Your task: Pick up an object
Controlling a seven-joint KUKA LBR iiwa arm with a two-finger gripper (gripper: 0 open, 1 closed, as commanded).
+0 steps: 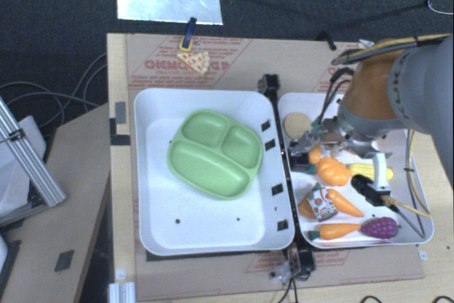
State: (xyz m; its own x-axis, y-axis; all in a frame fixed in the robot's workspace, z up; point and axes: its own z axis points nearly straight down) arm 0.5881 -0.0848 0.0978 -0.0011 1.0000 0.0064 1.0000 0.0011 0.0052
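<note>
Candidates sat in the right bin (355,243). In the camera view the gripper (305,149) hung low over that bin's left side, just beside an orange fruit (332,170) and near a beige ball (296,124). Couldn't tell if the gripper was released or clenched: its tip was dark clutter against the bin edge, and nothing was visibly held. My pick would be the orange fruit, as the nearest. It looked like hollow toy plastic, so probably light, stiff and slick, and the rounded shape could squirt out of an off-centre pinch; best taken across its widest middle. The upper carrot (344,202) and lower carrot (339,229) looked easier, pinched across the thick end. The purple grapes (381,227) were bumpy, so grip there is uncertain. A small printed wedge (318,204) touched the upper carrot, too small to identify. A yellow piece (362,170) was partly covered by arm hardware, so its shape was unclear. The arm hid the bin's back right. The left bin (163,223) held a green plate (215,152), well apart.
</note>
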